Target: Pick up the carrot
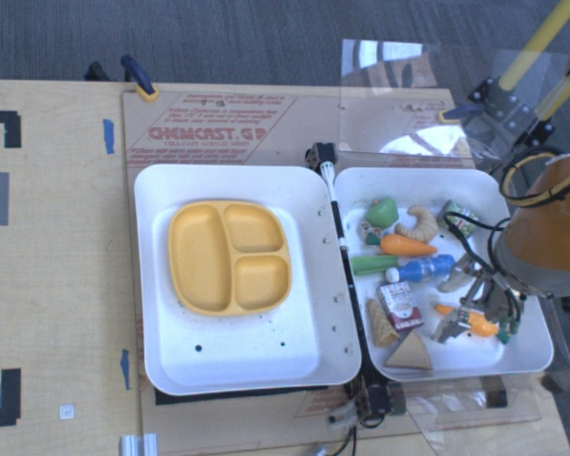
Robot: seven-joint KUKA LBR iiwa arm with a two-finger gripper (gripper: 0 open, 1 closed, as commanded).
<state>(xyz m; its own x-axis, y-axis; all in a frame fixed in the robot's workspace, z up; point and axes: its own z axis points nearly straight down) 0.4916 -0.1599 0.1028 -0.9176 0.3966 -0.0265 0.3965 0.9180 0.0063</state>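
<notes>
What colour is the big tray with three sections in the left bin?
The three-section plastic tray is yellow, seen clearly in the camera view, lying in the left white bin.

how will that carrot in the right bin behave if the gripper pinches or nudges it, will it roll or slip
The carrot looks like a smooth, tapered toy, probably stiff and light. Its rounded body suggests it could roll or pivot when nudged, though the green stick and blue bottle lying close beside it may stop it. The glossy, narrowing shape may slip out of a pinch near the tip.
</notes>
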